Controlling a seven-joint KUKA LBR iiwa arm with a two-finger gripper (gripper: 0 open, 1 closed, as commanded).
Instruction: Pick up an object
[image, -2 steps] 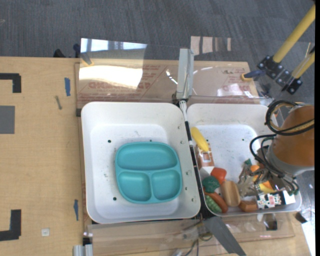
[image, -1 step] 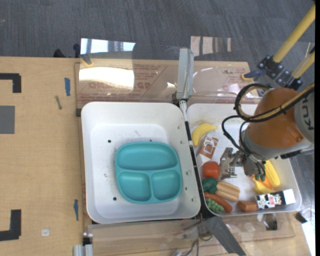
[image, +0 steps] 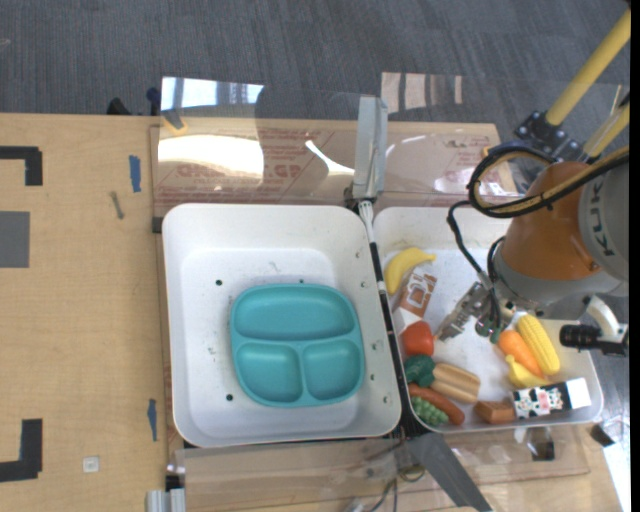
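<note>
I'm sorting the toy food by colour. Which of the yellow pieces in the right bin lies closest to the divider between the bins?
The banana, curved, at the bin's upper left beside the divider. The corn cob lies far over by the gripper.

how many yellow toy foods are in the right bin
3. A banana near the bin's upper left, a corn cob at the right beside the carrot, and a small yellow piece just below them. The arm may hide others.

Slanted overhead view of 2 bins (image: 190, 300)
</note>
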